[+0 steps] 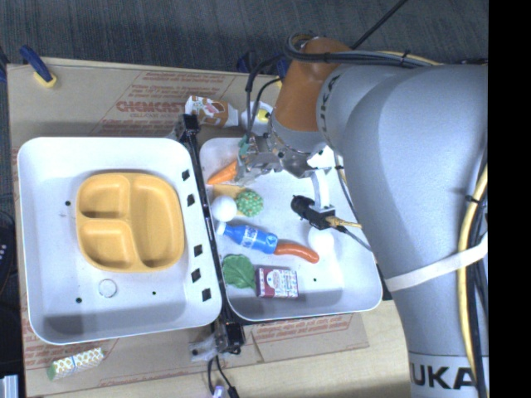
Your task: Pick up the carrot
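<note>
Camera view shows the gripper (249, 162) low over the carrot (221, 173) near the bin's corner, positioned to grasp; jaw state cannot be told.

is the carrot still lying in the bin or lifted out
Lying in the right bin: the carrot rests on its floor near the top-left corner, beside the gripper.

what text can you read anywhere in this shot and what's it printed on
"CHEMCAS", cut off by the bins, in red on the cardboard sheet under the bins.
"UKA", the start cut off, on the arm's base.
Small red box in the right bin: print too small to read.
Wrapper at lower left: unreadable.
</note>
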Motion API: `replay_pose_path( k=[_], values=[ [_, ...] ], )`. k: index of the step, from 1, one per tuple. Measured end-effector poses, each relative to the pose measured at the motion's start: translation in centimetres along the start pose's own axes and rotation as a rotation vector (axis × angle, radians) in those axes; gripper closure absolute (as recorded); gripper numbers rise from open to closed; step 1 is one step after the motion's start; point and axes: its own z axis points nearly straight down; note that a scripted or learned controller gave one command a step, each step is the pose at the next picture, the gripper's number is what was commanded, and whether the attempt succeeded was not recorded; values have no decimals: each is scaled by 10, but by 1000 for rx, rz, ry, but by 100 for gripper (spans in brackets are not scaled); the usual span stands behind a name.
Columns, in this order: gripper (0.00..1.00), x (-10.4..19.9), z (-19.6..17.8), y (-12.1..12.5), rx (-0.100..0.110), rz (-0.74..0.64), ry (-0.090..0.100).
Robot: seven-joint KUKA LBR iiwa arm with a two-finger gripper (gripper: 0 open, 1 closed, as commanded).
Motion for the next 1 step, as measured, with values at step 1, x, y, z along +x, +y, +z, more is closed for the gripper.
replay_pose_path(
  k=[1],
  values=[
    [100, 44, -111, -75, -7, 198, 4]
  ],
)
